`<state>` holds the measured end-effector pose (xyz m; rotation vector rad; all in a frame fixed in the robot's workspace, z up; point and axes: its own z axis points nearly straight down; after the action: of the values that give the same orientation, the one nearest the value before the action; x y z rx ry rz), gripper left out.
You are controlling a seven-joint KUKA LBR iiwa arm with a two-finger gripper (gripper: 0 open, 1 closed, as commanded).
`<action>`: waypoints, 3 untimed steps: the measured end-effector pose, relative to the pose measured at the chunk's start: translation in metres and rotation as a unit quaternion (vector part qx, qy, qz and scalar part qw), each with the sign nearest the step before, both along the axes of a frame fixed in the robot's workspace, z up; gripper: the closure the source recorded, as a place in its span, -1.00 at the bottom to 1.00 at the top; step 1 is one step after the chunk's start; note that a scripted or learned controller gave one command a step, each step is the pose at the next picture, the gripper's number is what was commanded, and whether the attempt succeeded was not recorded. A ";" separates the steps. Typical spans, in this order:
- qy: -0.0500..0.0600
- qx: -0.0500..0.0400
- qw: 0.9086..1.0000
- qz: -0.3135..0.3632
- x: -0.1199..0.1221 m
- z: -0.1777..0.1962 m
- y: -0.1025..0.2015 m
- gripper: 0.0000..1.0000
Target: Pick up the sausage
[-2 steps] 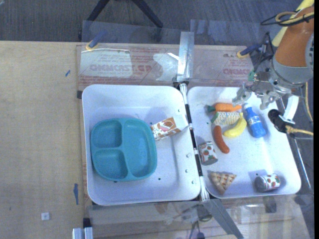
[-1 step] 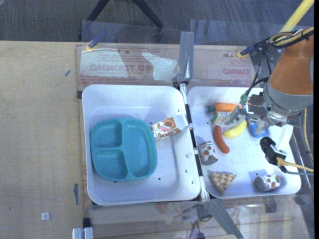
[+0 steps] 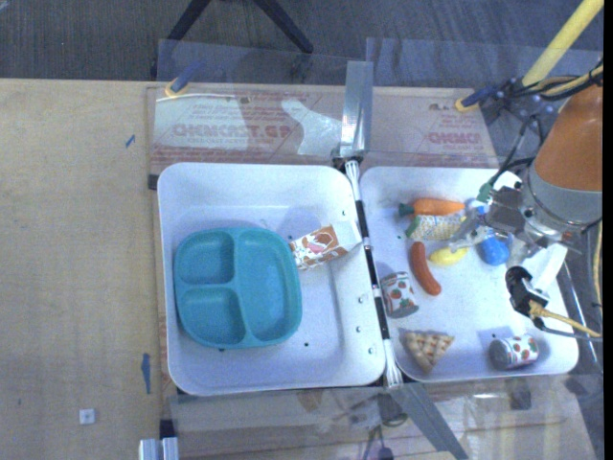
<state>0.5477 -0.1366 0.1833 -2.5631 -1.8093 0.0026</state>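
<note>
Sausage [image 3: 424, 268] lies in right bin [image 3: 560, 357], just left of yellow piece [image 3: 447, 254]. Probably light, smooth, slippery plastic; I'd pinch mid-length, across its width. My claw [image 3: 486, 220] sits further right; cannot tell its state.

Bins [image 3: 254, 185]: smooth white plastic, slight sheen. Tray [image 3: 237, 286]: teal plastic, smooth, semi-gloss. Sausage [image 3: 424, 268]: glossy red-orange plastic look. Carrot [image 3: 439, 205]: same glossy finish. Tabletop [image 3: 72, 257]: matt light wood. Carton [image 3: 317, 247]: printed paper. Arm's orange band [image 3: 575, 147]: smooth, satin. Can [image 3: 513, 351]: dull metal look with printed label.
</note>
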 end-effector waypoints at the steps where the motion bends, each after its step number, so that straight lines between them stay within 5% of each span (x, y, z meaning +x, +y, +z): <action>1: -0.001 -0.002 0.994 -0.111 -0.029 0.050 0.066 -1.00; 2: 0.000 -0.001 0.994 -0.105 -0.003 -0.055 0.018 -1.00; 3: -0.001 -0.001 0.995 -0.096 -0.028 -0.031 -0.034 -1.00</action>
<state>0.5196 -0.1702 0.1524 -2.7271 -1.5569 0.0026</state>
